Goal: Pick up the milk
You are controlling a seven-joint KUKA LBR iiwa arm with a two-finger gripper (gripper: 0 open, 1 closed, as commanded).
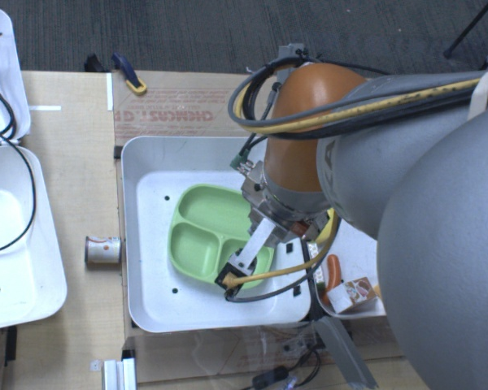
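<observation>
Camera view: pincer (232, 279) low over green divided plastic tray (207, 230), grip state unclear; small milk carton (354, 292) lower right, near-hidden under arm — likely miss.

A dark grey carpeted floor (228, 15) runs across the twelve o'clock side. Below it lies the pale wooden surface (81, 177), with a flat brown cardboard sheet (179, 112) printed in reversed red lettering toward twelve o'clock. A small blue-and-yellow clamp (128, 74) sits at the surface's far edge, around eleven o'clock. Light is even and soft.
</observation>
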